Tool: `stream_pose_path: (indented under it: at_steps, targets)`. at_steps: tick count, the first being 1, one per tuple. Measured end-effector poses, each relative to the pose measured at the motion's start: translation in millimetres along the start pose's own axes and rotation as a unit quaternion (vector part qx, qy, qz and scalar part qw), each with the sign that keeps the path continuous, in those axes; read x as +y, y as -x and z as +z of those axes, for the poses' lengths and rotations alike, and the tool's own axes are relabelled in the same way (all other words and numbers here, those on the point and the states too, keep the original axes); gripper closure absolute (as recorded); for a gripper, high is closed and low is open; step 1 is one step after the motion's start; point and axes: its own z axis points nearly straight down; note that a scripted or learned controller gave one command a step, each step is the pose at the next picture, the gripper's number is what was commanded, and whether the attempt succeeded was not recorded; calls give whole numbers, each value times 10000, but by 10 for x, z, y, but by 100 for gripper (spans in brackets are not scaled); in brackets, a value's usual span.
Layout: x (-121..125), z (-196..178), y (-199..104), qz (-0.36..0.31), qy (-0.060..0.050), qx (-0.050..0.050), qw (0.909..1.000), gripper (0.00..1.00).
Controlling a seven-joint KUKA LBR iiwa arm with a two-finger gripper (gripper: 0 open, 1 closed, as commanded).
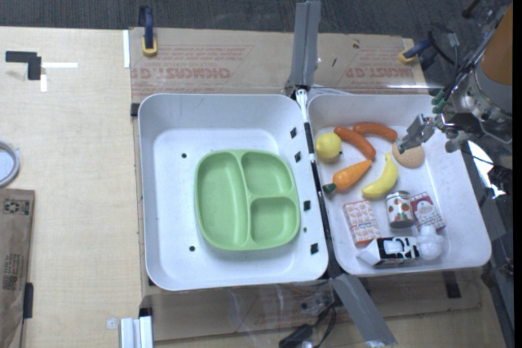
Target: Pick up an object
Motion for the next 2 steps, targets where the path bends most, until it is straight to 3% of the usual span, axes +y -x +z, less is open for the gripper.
stream_pose_path:
  at_steps: [1, 2]
  targets:
    - [220, 1605, 109, 409, 5, 1, 9992, 0]
    - [486, 1658, -457, 462, 12, -1, 9989, 0]
